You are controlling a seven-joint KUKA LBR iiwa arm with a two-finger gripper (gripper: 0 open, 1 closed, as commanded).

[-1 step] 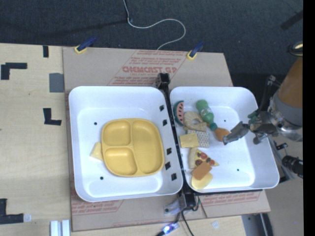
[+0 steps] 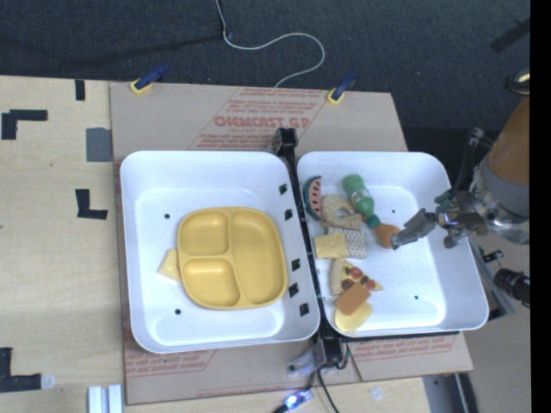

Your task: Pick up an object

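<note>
From above, the grey arm's pincer [image 2: 411,232] hung low over the right-hand shallow white bin [image 2: 430,304], and whether its fingers were parted or closed could not be told. Just beside its tip lay a small orange carrot-shaped toy [image 2: 386,230], with a green plastic bottle [image 2: 359,194] and a yellow square cheese slice [image 2: 331,246] clustered near the divider. The left-hand white bin [image 2: 146,188] carried a yellow three-compartment plastic plate [image 2: 232,257].

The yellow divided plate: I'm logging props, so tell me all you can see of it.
The yellow divided plate looks like matte plastic, a rounded square with three compartments, two at the back and one at the front. It lies flat, slightly turned, mid-floor in the left white bin. Its left edge overlaps a pale yellow wedge.
</note>
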